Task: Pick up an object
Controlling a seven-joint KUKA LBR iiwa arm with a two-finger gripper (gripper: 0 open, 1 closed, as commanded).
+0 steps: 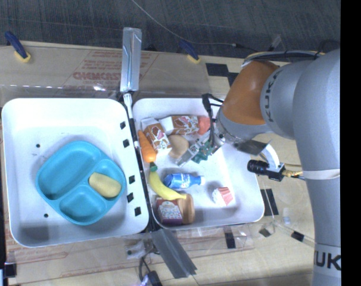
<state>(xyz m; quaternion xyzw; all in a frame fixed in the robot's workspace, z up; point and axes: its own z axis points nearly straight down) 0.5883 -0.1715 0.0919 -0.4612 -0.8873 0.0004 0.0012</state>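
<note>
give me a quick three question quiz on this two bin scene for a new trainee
1. True or false: the yellow item lies on the blue divided plate in the left bin.
2. Which bin is the gripper over? A left, B right.
3. Fill in: the banana lies beside the blue ____.

Key: 1 true. 2 B, the right bin. 3 bottle.

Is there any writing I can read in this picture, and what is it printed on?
"UK": large dark letters, cut off by the picture's edge, on the grey robot arm.
Red print, seemingly mirrored, on the clear sheet behind the bins: too blurred to read.
Labels on the blue bottle, the brown jar and the snack packets: too small to read.
</note>
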